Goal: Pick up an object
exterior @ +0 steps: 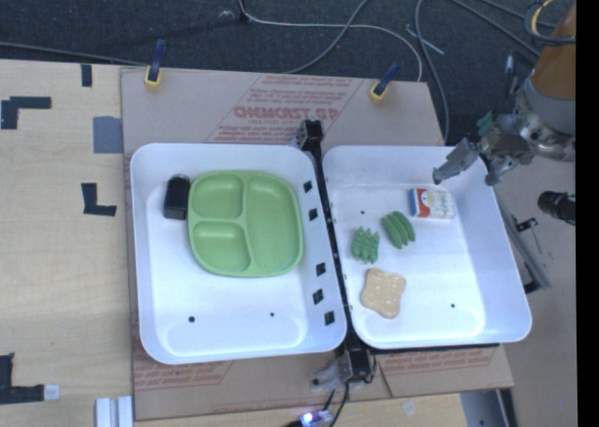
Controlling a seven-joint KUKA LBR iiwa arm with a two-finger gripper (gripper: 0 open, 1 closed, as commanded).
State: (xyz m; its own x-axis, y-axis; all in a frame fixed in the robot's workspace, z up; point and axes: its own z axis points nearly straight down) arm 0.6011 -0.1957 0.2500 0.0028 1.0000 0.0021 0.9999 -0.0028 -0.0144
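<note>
Trouble is waiting mostly around the small carton (430, 203), the white box with a red and blue print lying in the right bin (487, 317), and I am taking it as my landmark. I, the gripper (465, 163), am hanging just above and to the right of the carton, over the bin's far rim, and nothing is sitting between my fingers; whether they are apart or together I cannot tell from this slant. Just below-left of the carton a green pod (398, 228) is lying, a leafy green piece (365, 244) is sitting further left of that, and a tan slice of bread (383, 292) is resting well below it. If I am coming down off-centre, I judge the carton is likely sliding away flat instead of lifting, or nudging into the pod. So near the rim, I am also risking a finger catching the bin wall. Far left of the carton, a green plate (246, 223) and a dark block (176, 197) are lying in the other bin.
</note>
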